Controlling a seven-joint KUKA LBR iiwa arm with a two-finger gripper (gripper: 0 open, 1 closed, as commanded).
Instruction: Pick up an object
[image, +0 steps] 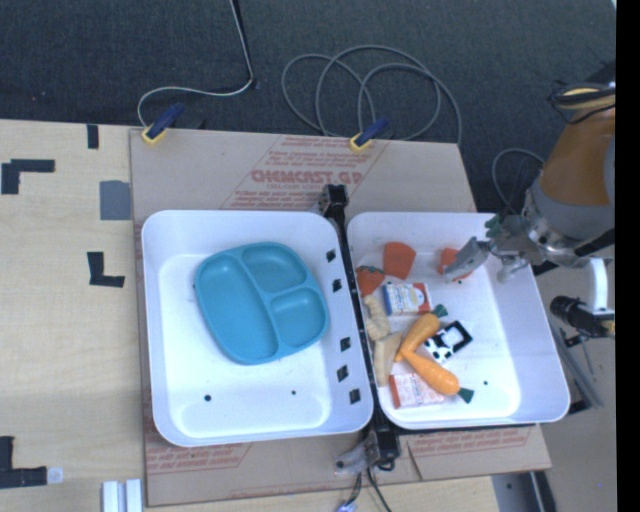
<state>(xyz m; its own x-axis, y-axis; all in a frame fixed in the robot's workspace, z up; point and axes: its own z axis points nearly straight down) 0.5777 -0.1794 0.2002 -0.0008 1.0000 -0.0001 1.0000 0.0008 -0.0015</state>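
Camera view shows us the right bin (520, 345), with its load crowded against the divider: carrots (428, 356), a small carton (404, 298) and an orange-red piece (399, 258). The gripper (466, 262) hangs over the upper right part, fingers closed on a small orange object (460, 262). We judge a straight lift best, since the bin's far rim and right wall are near, while open floor lies below and right of the pile.

bins (170, 300): white
divided plate (262, 300): light blue
carrot (432, 370): orange
small carton (404, 298): white, blue print
checkered piece (447, 342): black and white
board (290, 180): tan, red lettering
clamps (160, 126): yellow and blue
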